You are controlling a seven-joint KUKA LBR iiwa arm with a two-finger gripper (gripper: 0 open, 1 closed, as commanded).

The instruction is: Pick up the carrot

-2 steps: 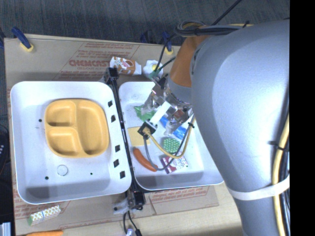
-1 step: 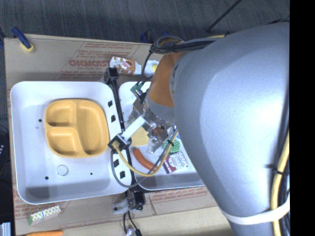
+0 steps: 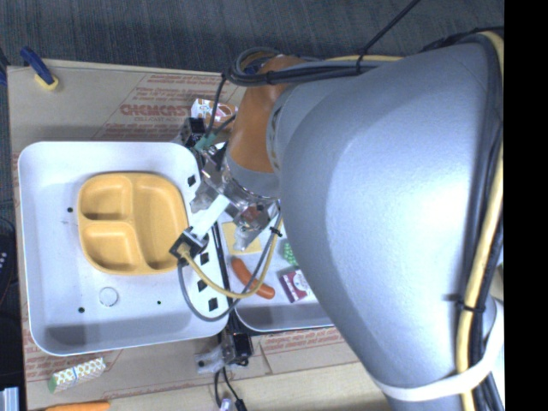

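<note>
The carrot (image 3: 253, 280) is a short orange-red stick lying in the right bin (image 3: 274, 318), near that bin's left wall and close to its front. My gripper (image 3: 247, 226) hangs over the left part of the same bin, just above and behind the carrot in the picture, with a gap between them. The grey arm and its orange band (image 3: 248, 135) cover most of the right bin. A yellow hose (image 3: 210, 282) loops down from the wrist beside the carrot.
The left bin (image 3: 43, 255) holds a yellow divided plate (image 3: 133, 221). In the right bin a yellow piece (image 3: 249, 244), a green item (image 3: 288, 252) and a dark red packet (image 3: 295, 286) lie near the carrot. A green patterned packet (image 3: 77, 373) lies on the bench's front left.
</note>
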